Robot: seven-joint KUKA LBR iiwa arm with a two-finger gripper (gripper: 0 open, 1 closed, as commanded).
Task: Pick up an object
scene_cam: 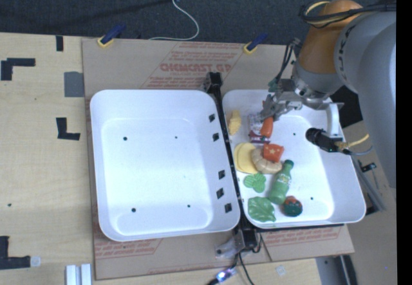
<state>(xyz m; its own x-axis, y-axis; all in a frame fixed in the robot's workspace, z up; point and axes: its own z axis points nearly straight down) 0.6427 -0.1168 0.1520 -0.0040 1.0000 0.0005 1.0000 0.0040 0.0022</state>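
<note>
Left bin (154,168): floor bare, open to me from above. Right bin (335,200): my arm (335,39) overhangs the far end, toys crowd the side along the divider (222,148) — green bottle (280,182), yellow piece (244,157), green leaf (261,209). Bare floor runs along its right wall.
</note>
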